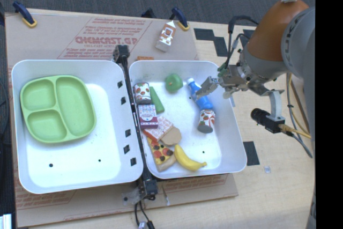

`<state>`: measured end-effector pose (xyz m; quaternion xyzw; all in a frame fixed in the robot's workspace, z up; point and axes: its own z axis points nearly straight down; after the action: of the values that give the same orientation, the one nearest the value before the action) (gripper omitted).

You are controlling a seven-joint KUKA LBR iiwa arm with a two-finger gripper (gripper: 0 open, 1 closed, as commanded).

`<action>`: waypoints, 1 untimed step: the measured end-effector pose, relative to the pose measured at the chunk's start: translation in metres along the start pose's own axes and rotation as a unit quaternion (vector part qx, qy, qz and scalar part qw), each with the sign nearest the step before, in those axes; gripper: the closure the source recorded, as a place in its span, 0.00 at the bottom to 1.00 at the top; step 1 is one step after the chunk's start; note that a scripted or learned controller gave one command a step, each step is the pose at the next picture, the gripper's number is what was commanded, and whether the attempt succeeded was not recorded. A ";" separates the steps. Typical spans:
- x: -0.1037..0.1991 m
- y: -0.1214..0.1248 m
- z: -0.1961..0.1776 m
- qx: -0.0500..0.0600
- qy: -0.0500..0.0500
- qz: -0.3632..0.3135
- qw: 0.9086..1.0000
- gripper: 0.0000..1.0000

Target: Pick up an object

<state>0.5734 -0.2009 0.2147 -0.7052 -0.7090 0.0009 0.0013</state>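
The right bin (228, 131) holds several toy foods. A blue bottle (200, 98) with a white cap lies near its right wall, with a green round fruit (173, 82) to its left and a small can with a red label (206, 120) just below it. My gripper (214, 87) hangs over the bin's upper right part, right at the upper end of the blue bottle and partly covering it. From this angle I cannot tell whether the bottle is in its grasp.
A banana (188, 159), a pizza slice (161, 154), a toast piece (170, 135), a red box (147, 115) and a second can (141, 93) crowd the right bin's left side. The left bin (80, 163) holds a green divided plate (57, 108). A small carton (166, 36) lies on the cardboard behind the bins.
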 end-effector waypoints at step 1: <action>-0.008 -0.097 0.123 0.000 0.000 0.000 1.000 0.00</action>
<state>0.4759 -0.2091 0.0919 -0.7050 -0.7092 0.0009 0.0019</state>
